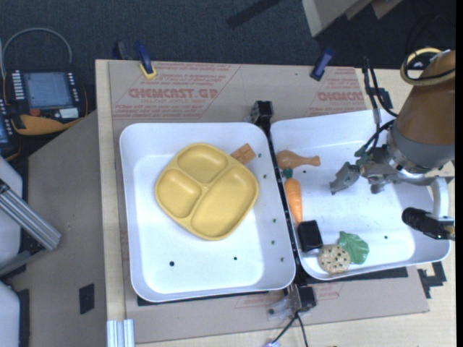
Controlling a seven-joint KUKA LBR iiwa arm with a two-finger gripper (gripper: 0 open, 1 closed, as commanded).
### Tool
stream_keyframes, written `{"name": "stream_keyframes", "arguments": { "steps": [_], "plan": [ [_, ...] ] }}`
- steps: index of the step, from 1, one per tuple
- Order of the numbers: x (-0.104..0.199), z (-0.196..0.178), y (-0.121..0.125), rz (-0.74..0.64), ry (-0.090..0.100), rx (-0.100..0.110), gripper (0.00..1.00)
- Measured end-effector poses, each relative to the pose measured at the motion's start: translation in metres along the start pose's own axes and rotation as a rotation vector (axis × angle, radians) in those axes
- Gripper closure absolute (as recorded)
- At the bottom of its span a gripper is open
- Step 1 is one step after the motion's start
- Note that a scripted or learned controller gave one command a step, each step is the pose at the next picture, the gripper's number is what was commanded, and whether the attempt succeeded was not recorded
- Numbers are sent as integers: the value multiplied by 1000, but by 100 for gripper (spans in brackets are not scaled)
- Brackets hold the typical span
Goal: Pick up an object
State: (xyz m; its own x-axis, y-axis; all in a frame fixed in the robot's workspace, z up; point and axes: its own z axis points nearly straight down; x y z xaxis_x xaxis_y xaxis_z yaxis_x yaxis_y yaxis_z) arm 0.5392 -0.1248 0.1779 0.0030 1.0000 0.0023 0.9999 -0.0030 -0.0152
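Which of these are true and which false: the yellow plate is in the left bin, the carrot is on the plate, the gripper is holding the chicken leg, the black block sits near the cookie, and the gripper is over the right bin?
1. The yellow plate lies in the left bin. True.
2. The carrot lies on the plate. False: it lies in the right bin, along its left wall.
3. The gripper holds the chicken leg. False: the leg lies apart from it on the bin floor.
4. The black block sits close to the cookie. True.
5. The gripper hangs over the right bin. True.
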Motion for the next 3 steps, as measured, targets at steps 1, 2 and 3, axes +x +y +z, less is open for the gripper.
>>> {"name": "stream_keyframes", "arguments": {
  "steps": [1, 2, 3],
  "plan": [
    [1, -8, 3, -3, -2, -15, 0],
    [-7, 50, -2, -1, 0, -9, 0],
    [-9, 88, 1, -1, -3, -19, 0]
  ]
}}
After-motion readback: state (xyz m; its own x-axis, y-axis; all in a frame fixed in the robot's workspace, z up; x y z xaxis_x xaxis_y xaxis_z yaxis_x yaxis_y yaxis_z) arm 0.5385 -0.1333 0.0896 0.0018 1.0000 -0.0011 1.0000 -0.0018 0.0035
